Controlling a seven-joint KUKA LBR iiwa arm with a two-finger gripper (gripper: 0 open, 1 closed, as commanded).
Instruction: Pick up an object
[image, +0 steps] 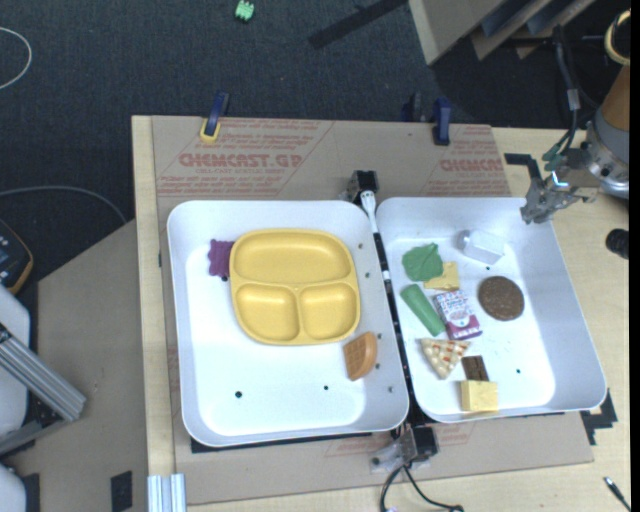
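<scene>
**Pincer at the bin's far corner, nothing lifted yet**

The desk (160, 250) filled most of the frame, and two shallow white bins sat side by side on it. The left bin (200, 390) carried the largest item, a yellow divided tray (295, 285), with a purple piece (219, 257) touching its left edge and a small orange-brown piece (361, 354) just off its lower right corner.

The right bin (570, 330) held the smaller candidates for picking: a round brown disc (500, 298) to the right of centre, a green leafy piece (422, 262), a long green piece (420, 308), a red-and-white packet (459, 313), a waffle-patterned wedge (443, 353), a yellow block (480, 396) near the lower rim with a dark brown block (474, 367) touching it above, and a pale clear piece (483, 246) toward the top.

The pincer (540, 208) hung at the upper right corner of the right bin, well apart from every item. Whether it was open or closed could not be told from this view, and nothing showed in it. By that evidence the task stood at its start: choosing, descending, gripping and lifting all remained.
</scene>
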